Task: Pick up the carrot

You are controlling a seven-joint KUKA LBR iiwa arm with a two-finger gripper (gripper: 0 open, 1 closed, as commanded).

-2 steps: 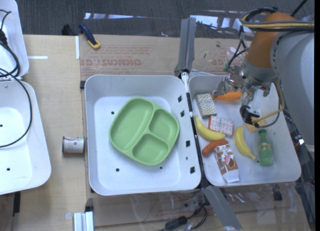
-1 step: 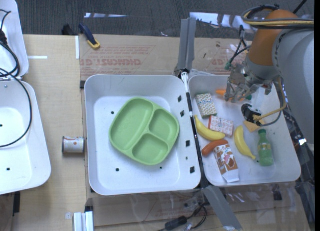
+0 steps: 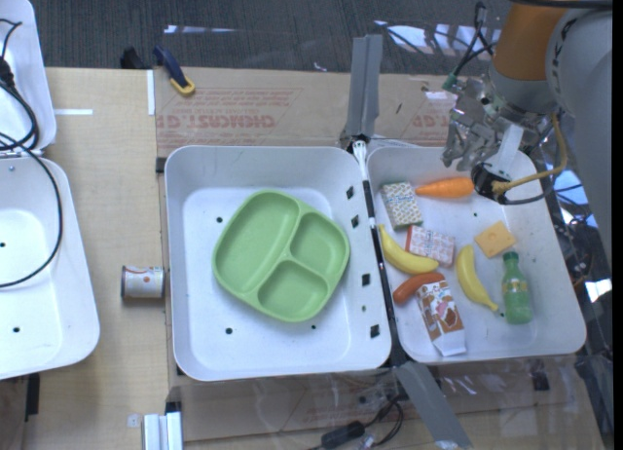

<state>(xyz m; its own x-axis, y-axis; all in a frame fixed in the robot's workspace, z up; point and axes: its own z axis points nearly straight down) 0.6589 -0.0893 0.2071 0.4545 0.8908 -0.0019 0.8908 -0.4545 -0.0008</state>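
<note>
Tool: the tool (image 3: 474, 153) hangs over the top edge of the right bin (image 3: 569, 336), at about 1 o'clock in the view. I cannot tell how its gripping parts stand, because they blur into wires and metal.
Arm: the grey arm (image 3: 584, 49) comes in from the right, with its orange band (image 3: 540, 19) just above the tool.
Carrot: the carrot (image 3: 444, 187) lies flat in the right bin near its top edge, at about 7 o'clock from the tool and very close to it. It sits on the bin floor with nothing pinching it.
Near the carrot: a small patterned packet (image 3: 400, 204) lies at 8 o'clock from the carrot, just beside it.
Middle of right bin: a red and white wrapper (image 3: 430, 243), a yellow cheese piece (image 3: 494, 240), and two bananas (image 3: 407, 256) (image 3: 473, 279).
Low part of right bin: a red-orange sausage shape (image 3: 417, 286), a little carton (image 3: 443, 318), and a green bottle (image 3: 516, 289) at about 4 o'clock in the bin.
Left bin: the left bin (image 3: 195, 341) holds a green plate (image 3: 281, 255) with three sections.
Surface: on the surface (image 3: 97, 97), a small can (image 3: 143, 282) lies on its side at 9 o'clock from the left bin.
</note>
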